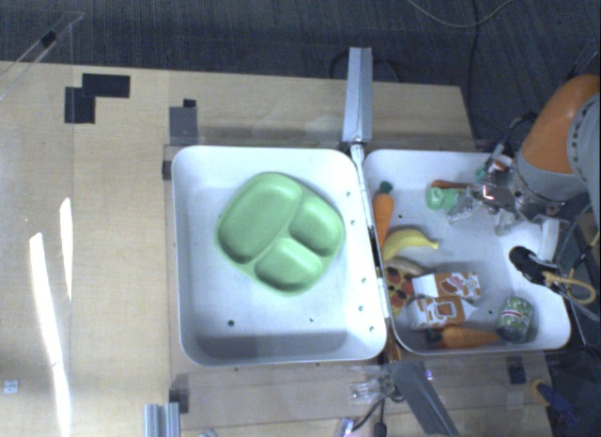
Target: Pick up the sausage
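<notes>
Sausage at the near edge of the right bin, arm at the far side.

The orange-brown, stubby sausage (467,336) lies along the near wall of the right-hand shallow white bin (554,334), just beside a small printed carton (445,298) and near a green can (515,318). The end effector (485,195) sits well apart from it, over the bin's far part beside a small green object (439,196). Whether it is spread or closed cannot be told.

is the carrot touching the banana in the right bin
Cannot tell. In the camera view the carrot's lower tip comes right up to the banana's end, with no clear gap or contact.
</notes>
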You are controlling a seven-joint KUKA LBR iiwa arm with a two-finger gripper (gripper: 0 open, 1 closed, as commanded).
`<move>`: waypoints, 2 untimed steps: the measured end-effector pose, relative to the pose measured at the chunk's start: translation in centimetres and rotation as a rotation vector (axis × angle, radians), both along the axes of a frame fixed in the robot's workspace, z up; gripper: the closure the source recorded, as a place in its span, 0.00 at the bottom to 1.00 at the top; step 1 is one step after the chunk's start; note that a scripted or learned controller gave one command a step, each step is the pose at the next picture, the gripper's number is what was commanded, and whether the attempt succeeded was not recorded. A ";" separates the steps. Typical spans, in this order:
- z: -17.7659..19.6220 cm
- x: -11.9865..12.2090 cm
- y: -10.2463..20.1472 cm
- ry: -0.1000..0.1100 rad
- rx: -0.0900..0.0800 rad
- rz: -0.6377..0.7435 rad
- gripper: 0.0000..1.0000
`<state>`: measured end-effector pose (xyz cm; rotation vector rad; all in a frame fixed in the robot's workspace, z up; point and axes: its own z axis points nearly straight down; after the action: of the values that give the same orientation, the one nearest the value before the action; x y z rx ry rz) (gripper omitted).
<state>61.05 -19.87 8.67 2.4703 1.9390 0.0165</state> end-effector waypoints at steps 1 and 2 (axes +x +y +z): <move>0.1 -6.5 1.4 0.000 -0.005 -0.002 0.00; 4.1 1.8 1.0 0.006 -0.007 0.003 0.00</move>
<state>62.85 -18.91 12.79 2.4661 1.9418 0.0028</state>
